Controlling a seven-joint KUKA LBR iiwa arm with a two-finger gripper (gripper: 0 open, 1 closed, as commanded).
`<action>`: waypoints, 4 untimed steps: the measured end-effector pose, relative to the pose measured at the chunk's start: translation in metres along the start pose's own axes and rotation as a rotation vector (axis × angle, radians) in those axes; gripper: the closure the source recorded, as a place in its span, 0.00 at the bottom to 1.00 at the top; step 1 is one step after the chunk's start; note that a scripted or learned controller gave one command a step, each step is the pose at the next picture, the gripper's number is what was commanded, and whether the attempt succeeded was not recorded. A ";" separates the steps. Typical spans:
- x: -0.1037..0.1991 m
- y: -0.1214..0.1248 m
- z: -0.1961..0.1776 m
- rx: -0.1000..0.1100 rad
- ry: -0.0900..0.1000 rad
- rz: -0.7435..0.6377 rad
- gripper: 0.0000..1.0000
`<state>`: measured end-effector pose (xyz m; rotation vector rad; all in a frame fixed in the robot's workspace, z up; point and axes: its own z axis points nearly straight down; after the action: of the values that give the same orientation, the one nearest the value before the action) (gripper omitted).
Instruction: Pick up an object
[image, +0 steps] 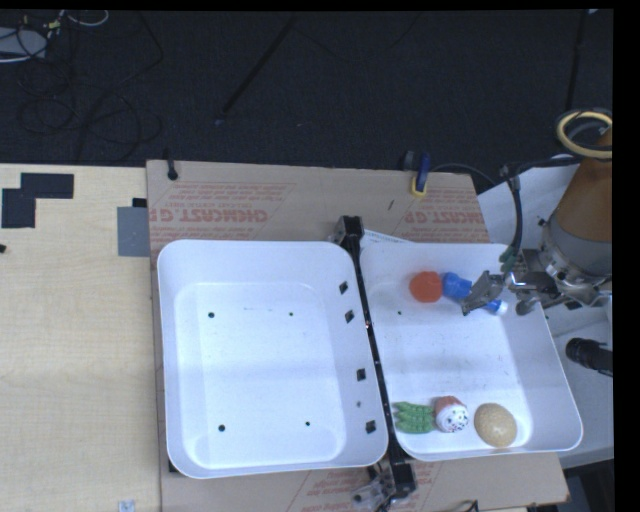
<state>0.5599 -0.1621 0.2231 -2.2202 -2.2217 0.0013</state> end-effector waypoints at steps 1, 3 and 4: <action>-0.001 0.000 -0.010 0.001 0.001 -0.001 1.00; -0.001 0.061 0.072 0.001 0.000 -0.003 0.00; -0.053 0.005 0.139 0.006 0.002 0.005 0.00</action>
<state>0.5651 -0.2153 0.0842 -2.2217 -2.2119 0.0064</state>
